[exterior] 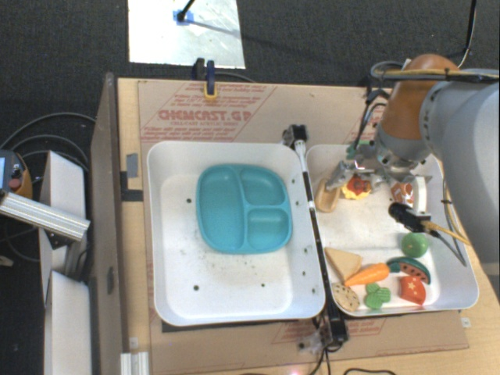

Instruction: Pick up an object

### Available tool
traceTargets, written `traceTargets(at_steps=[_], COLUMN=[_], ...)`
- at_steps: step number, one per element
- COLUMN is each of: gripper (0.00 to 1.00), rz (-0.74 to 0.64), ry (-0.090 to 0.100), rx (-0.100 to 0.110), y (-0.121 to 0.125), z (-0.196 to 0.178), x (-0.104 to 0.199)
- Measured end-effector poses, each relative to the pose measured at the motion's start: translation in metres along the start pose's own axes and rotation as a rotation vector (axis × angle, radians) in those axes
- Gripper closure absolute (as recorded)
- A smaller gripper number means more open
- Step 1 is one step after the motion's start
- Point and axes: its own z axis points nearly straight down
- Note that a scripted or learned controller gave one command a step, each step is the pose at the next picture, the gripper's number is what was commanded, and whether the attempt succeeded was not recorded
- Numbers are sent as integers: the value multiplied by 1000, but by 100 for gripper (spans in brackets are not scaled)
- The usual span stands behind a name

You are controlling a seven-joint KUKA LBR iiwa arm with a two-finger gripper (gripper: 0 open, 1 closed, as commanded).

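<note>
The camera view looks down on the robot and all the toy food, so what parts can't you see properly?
- End effector: the wrist above covers it, so its grip is unclear.
- Red and yellow toy: half hidden under the end effector; too small to name.
- Red and white item: the arm covers part of it.
- Right bin: the arm hides its far right corner.
- Arm: cut off by the right edge.
</note>
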Motion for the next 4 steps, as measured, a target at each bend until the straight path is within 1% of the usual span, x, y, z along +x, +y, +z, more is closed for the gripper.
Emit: traceTargets(at_steps=[2,3,4], gripper=[0,0,100], rz=[-1,-4,-6], ry=[-3,-7,-9], rx=[-4,-12,-12], y=[0,1,1], z=[0,-22,-33], x=[0,7,6])
